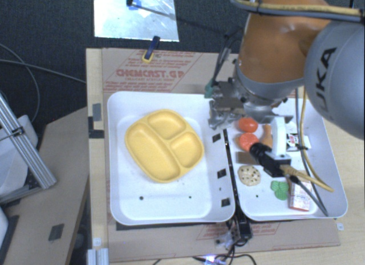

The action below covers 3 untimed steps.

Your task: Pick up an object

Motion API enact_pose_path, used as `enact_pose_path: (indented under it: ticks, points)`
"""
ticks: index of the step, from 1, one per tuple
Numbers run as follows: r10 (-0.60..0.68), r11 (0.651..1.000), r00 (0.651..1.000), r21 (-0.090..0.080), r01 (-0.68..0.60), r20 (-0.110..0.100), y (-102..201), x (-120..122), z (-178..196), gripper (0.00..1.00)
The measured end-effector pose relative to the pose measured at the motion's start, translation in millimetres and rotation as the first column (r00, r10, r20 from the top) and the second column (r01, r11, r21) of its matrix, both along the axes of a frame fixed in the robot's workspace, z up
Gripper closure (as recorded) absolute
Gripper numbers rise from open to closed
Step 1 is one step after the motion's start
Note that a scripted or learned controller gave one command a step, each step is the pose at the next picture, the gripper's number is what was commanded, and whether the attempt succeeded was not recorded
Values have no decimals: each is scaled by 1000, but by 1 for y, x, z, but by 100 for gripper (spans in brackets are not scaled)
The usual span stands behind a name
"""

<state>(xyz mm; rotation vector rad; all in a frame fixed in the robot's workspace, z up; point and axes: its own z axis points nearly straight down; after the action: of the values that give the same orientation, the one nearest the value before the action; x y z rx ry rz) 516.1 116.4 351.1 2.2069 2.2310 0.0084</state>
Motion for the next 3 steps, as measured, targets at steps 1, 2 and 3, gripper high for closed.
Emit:
enact_pose_path:
  ticks: [1,2,3]
  points:
    - [-3,1000,1000,-3,3,-13,33,55,-128,100]
    - [-13,1000,1000,-2,13,-8,-25,48,-169,100]
    - [-11,1000,1000,-1,11,-5,-39,51,-167,100]
